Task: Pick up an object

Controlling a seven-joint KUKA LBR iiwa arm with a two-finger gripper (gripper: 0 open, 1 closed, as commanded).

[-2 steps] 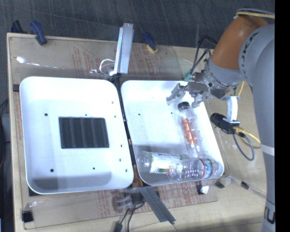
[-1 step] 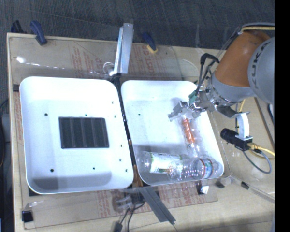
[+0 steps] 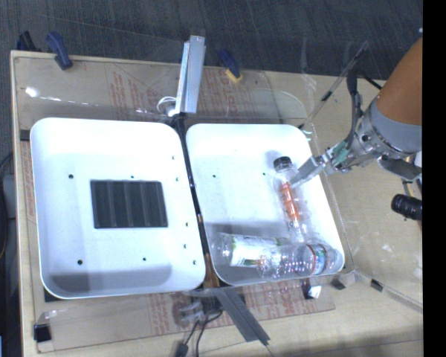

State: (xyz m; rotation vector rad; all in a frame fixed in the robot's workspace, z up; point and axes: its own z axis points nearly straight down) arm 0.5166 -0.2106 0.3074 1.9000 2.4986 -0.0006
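My gripper [image 3: 306,172] reaches in from the right over the right bin [image 3: 230,143], its tip right beside the neck of a small clear bottle [image 3: 292,203]. That bottle has a black cap and an orange label and lies along the bin's right wall. A larger clear bottle [image 3: 275,256] with a green-and-white label lies on its side along the bin's front wall. In the middle of the left bin [image 3: 59,147] rests a dark grey ribbed rectangular block [image 3: 128,204]. Nothing visibly sits in the gripper.
A metal post [image 3: 189,73] stands behind the seam between the bins. Blue clamps [image 3: 58,48] grip the bench's back edge. Clear sheeting with thin rods [image 3: 334,88] rises by the right bin's far right corner, close to the arm.
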